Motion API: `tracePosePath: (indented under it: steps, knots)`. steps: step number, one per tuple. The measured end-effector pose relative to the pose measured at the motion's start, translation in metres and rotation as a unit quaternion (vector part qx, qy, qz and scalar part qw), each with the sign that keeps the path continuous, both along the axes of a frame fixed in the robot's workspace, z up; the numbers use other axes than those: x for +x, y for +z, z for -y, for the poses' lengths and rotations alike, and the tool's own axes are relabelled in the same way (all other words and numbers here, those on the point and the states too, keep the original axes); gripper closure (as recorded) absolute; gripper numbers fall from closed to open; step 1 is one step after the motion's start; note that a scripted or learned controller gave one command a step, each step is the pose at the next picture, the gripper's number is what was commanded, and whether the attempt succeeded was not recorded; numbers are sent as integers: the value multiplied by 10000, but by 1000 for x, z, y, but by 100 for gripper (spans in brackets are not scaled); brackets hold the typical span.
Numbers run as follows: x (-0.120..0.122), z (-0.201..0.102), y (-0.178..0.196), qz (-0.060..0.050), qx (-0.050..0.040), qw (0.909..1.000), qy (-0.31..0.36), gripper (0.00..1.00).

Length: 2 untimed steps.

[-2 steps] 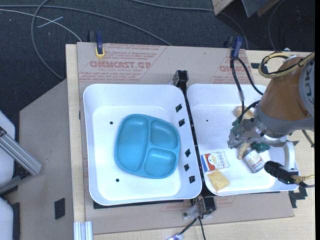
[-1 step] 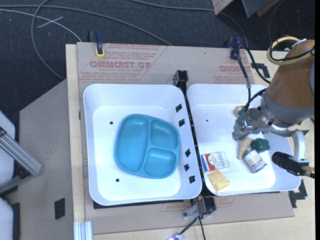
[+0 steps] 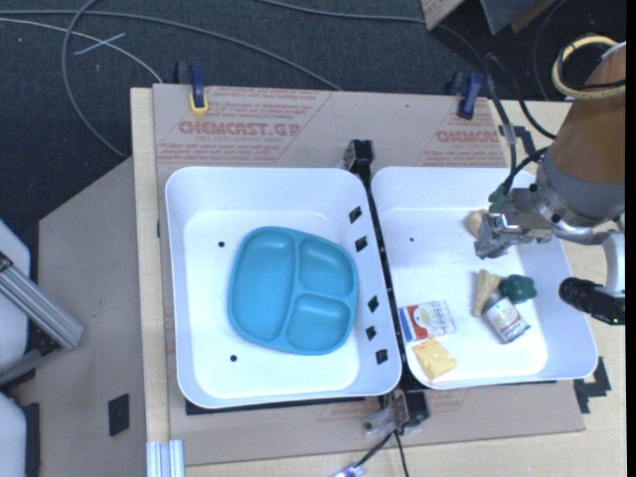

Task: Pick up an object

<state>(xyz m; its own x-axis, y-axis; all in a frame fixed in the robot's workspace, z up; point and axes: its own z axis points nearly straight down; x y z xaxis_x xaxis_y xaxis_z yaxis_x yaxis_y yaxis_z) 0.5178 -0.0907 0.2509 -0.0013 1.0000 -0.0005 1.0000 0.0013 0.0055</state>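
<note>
My gripper [image 3: 494, 235] hangs over the upper part of the right bin [image 3: 437, 207], reaching in from the right. A small tan piece [image 3: 475, 223] shows at its left side, and I cannot tell whether it is held. Below the gripper lie a beige wedge [image 3: 485, 288], a dark green item [image 3: 518, 288] and a small labelled jar [image 3: 506, 320] on its side. Further left along the bin's front are a red-and-white packet [image 3: 427, 318] and a yellow block [image 3: 433, 358].
The left bin [image 3: 194, 266] holds a blue divided plate [image 3: 293, 289]. A black divider with clips [image 3: 370, 266] runs between the bins. Blue clamps [image 3: 198, 87] pin the board at the back, and cables lie on the dark floor behind it.
</note>
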Motion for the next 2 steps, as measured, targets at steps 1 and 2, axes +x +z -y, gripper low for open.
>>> tracePosePath:
  steps: [1, 2]
  knots:
    - [9, -51, 6, -20, 14, 10000, 23, 100]
    - [18, -110, -8, -42, 18, 10000, 28, 100]
